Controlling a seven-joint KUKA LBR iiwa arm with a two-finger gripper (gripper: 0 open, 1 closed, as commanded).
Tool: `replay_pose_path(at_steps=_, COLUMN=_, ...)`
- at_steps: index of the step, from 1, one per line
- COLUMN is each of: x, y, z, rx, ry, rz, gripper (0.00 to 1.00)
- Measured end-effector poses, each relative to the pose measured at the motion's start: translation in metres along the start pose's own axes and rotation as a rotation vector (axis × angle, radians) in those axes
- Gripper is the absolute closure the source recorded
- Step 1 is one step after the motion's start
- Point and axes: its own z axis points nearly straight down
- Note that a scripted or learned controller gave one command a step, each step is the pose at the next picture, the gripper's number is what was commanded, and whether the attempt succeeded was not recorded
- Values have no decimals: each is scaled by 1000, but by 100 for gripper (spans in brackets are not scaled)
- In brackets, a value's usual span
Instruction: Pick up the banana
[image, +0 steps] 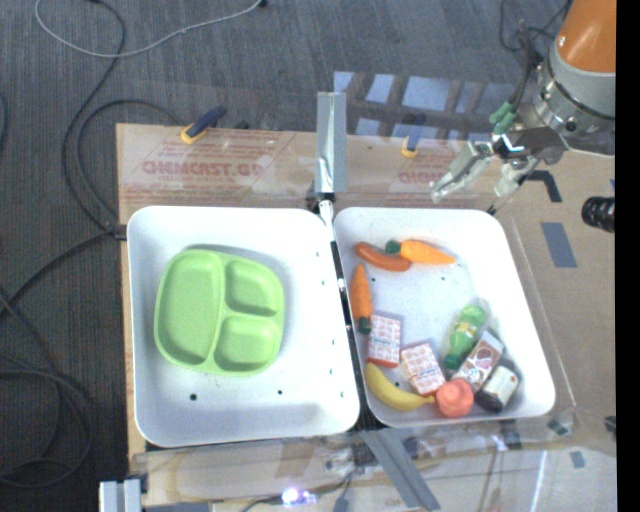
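A yellow banana (392, 390) lies along the near edge of the right bin (520, 290), partly under a small red-and-white packet (421, 368). My gripper (478, 180) hangs high above the bin's far rim, well away from the banana. Its two fingers (452, 178) are spread apart, open, with nothing between them.
The right bin also holds a carrot (428, 252), two orange sausages (360, 292), a second packet (384, 340), a green bottle (465, 335), a red tomato (455, 398) and a dark box (490, 372). A green divided plate (220, 312) sits in the left bin (170, 225).
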Motion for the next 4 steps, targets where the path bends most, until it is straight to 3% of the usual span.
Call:
replay_pose_path(at_steps=1, x=99, y=-28, z=181, rx=2, ry=4, rz=-190, gripper=0)
replay_pose_path(at_steps=2, x=191, y=-50, z=273, rx=6, ry=4, rz=-79, gripper=0)
replay_pose_path(at_steps=3, x=181, y=-50, z=318, rx=-5, ry=6, rz=-161, gripper=0)
replay_pose_path(at_steps=4, x=171, y=-54, z=251, rx=4, ry=4, rz=-249, gripper=0)
